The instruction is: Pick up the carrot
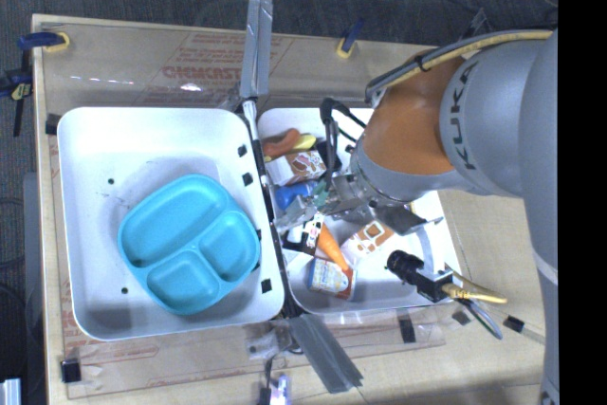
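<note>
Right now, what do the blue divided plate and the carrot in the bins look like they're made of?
The blue divided plate looks like moulded plastic: one even colour, a soft sheen, rounded compartment walls. The carrot is probably a plastic toy, judging by its smooth, uniformly bright orange surface, though it is small and partly hidden among clutter, so I can't be sure.

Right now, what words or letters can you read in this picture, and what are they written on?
"KUKA" – in dark letters on the grey robot arm, running sideways along it.
Red print on the bench board behind the bins – too faint and blurred to read for sure.
Small food packets in the right bin near the carrot have printed labels – too small to read.
</note>
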Controlling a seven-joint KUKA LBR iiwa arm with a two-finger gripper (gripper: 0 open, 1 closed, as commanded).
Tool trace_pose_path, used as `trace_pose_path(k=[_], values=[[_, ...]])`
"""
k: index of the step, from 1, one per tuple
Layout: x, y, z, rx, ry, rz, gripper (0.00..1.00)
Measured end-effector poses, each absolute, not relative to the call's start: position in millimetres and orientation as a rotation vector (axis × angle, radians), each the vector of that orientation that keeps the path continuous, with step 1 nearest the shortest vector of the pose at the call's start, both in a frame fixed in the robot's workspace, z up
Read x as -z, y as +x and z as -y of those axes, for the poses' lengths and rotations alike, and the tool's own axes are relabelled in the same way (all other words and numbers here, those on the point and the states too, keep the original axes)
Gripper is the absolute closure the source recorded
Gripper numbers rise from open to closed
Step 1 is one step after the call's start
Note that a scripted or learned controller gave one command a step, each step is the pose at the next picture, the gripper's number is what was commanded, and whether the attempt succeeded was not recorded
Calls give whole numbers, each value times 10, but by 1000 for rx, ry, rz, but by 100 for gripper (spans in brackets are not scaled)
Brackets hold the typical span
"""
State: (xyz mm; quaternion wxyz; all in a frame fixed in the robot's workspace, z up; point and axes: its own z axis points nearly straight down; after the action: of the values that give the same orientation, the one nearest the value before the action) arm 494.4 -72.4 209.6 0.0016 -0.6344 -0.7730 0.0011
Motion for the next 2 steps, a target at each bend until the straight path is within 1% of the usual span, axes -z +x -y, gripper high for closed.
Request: trace_pose_path(k=[1,2], values=[[-1441,4897,1055,16,-1897,2536,0],[-916,4764,1560,-1,-1870,2522,0]])
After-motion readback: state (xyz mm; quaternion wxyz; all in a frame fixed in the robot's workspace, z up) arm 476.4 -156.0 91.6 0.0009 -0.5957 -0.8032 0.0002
